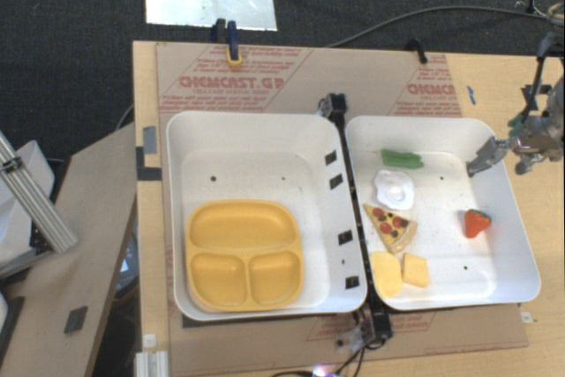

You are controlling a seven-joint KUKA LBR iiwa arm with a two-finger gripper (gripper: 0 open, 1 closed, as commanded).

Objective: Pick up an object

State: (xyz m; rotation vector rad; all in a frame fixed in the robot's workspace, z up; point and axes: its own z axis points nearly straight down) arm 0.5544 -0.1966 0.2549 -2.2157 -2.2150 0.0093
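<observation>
Target candidate: strawberry (pixel 477 222), small, red with green cap, lying alone near the right bin's (pixel 516 278) right wall. Judged light, rigid plastic, rounded and somewhat slick; grasp across its widest middle. Gripper (pixel 487 156) sits over the bin's far right corner, holding nothing; whether it is parted or closed I cannot tell.

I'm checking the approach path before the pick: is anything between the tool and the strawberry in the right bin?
Nothing visible does. The tool sits at the right bin's upper right rim, and the strawberry lies below it on bare floor, apart from the other food.
</observation>
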